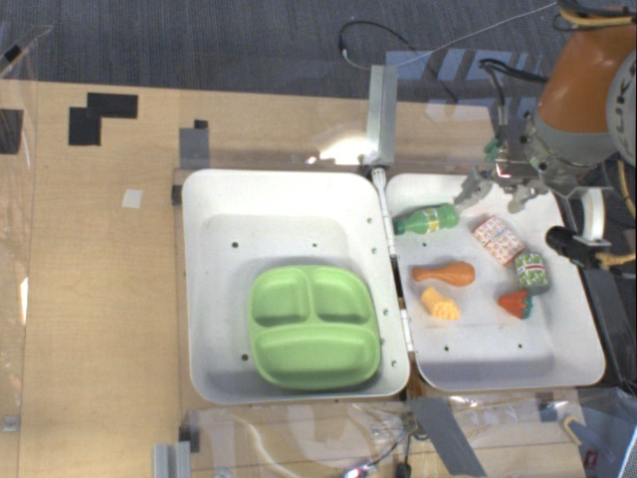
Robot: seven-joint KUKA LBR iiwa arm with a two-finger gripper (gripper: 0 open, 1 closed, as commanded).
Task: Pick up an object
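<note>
My gripper [495, 193] hangs over the far edge of the right bin [572, 361], its two fingers spread apart with nothing between them. Just below and to its left lies a green bottle [425, 220]. A pink checkered packet [497, 239] rests right under the fingers. Further toward the front are an orange drumstick [446, 274], a yellow corn piece [441, 305], a green can [531, 271] and a red strawberry [516, 305].
The left bin [214, 217] holds a green divided tray [315, 326]. A metal post [382, 108] stands behind the seam between the bins. The arm's orange band [587, 73] fills the upper right.
</note>
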